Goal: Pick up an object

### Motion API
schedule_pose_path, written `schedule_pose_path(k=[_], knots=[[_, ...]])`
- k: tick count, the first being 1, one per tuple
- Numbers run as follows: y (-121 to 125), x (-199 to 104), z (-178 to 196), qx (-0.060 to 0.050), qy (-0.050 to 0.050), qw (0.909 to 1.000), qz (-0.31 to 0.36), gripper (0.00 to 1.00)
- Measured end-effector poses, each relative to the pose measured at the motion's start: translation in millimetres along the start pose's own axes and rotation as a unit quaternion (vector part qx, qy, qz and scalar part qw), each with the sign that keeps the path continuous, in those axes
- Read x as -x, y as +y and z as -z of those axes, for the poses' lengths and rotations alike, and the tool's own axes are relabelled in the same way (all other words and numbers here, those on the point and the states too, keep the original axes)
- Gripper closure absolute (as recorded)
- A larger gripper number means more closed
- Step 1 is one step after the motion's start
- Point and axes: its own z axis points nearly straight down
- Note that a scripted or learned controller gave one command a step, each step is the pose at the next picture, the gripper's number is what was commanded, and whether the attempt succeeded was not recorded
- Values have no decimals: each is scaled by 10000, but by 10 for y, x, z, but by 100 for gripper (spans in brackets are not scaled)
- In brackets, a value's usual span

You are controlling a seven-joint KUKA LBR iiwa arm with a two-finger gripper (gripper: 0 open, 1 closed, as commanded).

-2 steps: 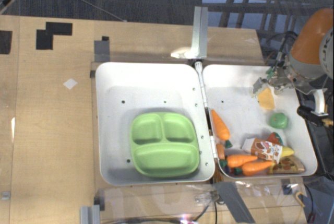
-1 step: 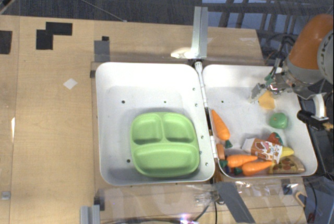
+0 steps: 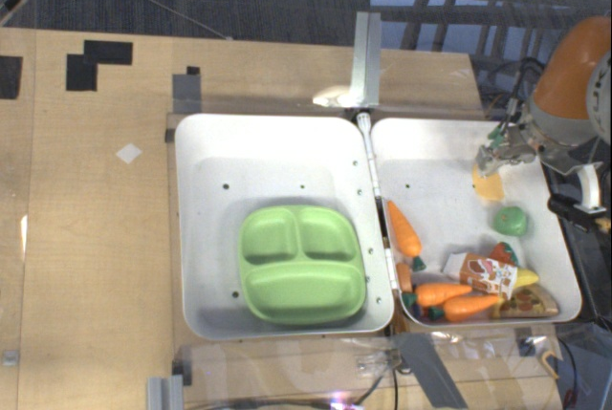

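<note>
Right bin (image 3: 430, 198): gripper (image 3: 499, 153) at upper right, fingers closed on a yellow block (image 3: 488, 185) hanging just beneath. Green ball (image 3: 511, 222) below it. Carrots (image 3: 457, 298) and a small carton (image 3: 488, 275) heaped along the lower edge. Left bin (image 3: 220, 160): green divided plate (image 3: 301, 263), lower centre.

text: none readable | carton (image 3: 489, 275): print too small to read

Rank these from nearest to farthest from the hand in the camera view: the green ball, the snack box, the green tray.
From the hand at the right bin's far right:
1. Green ball, just below it in the right bin.
2. Snack box, lower in the same bin among the carrots.
3. Green tray, in the left bin.
</note>
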Motion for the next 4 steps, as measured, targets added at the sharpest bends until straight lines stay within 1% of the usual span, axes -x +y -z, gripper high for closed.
schedule_pose_path(k=[1, 2, 3, 4], knots=[[-1, 0, -1, -1, 1, 10000, 0, 0], [-122, 3, -150, -55, 13, 9996, 291, 0], [-82, -2, -7, -7, 4, 9996, 297, 100], [-83, -1, -9, -9, 5, 9996, 297, 0]])
